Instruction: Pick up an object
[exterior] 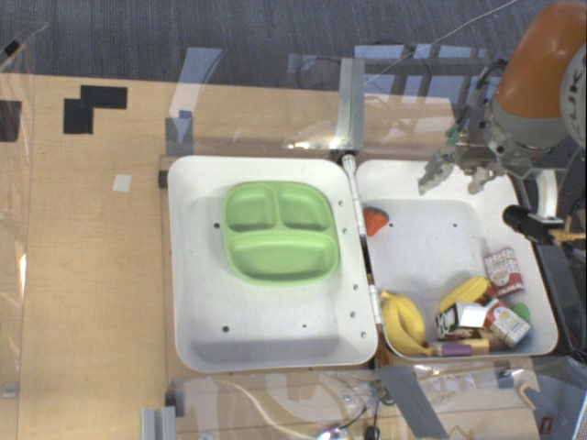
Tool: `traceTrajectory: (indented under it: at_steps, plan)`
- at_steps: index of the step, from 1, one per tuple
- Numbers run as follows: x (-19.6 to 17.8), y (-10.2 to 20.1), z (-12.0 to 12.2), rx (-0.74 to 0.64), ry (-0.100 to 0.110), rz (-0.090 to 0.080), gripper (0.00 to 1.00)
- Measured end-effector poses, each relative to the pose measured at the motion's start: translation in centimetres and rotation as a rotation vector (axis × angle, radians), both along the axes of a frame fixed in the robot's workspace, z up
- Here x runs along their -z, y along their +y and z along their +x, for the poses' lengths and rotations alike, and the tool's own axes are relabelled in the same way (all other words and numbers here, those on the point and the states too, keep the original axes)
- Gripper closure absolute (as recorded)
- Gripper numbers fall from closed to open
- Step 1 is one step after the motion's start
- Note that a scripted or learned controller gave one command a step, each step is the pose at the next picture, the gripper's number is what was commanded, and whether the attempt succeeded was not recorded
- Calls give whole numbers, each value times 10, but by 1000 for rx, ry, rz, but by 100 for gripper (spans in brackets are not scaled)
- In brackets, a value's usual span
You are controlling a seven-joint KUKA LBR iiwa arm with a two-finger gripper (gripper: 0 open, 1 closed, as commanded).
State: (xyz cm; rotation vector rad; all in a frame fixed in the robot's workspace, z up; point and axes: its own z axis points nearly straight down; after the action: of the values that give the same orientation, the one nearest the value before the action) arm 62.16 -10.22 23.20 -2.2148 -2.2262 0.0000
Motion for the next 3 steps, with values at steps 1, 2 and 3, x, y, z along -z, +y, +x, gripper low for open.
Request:
traceTrajectory:
  at_steps: [1, 2, 3]
  plan:
    - [114, -87, -3, -184, 0, 0, 0]
    - [118, -103, -9, -139, -3, 0, 0]
    - [56, -63, 42, 25, -3, -1, 0]
